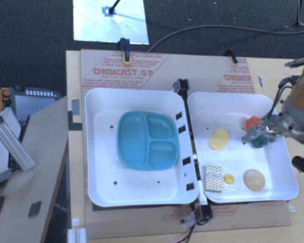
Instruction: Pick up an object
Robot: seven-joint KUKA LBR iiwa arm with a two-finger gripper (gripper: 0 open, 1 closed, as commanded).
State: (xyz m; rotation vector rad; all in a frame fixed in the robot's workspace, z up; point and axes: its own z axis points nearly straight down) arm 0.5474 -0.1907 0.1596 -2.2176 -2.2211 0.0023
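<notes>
My gripper (257,133) reaches in from the right and sits low over the right side of the right bin (281,161). Just above it lies an orange-red object (252,122), and a dark teal object (260,142) lies just under it; both are partly hidden by the gripper. A pale yellow object (219,138) rests to the left in the same bin. Along the bin's front lie a beige egg-shaped object (254,179), a small fried-egg toy (228,178) and a patterned cracker-like block (213,178).
The left bin (99,151) holds a blue divided plate (147,139). A black divider with clips (187,140) runs between the bins. The arm's grey body (300,110) hangs over the right bin's right wall.
</notes>
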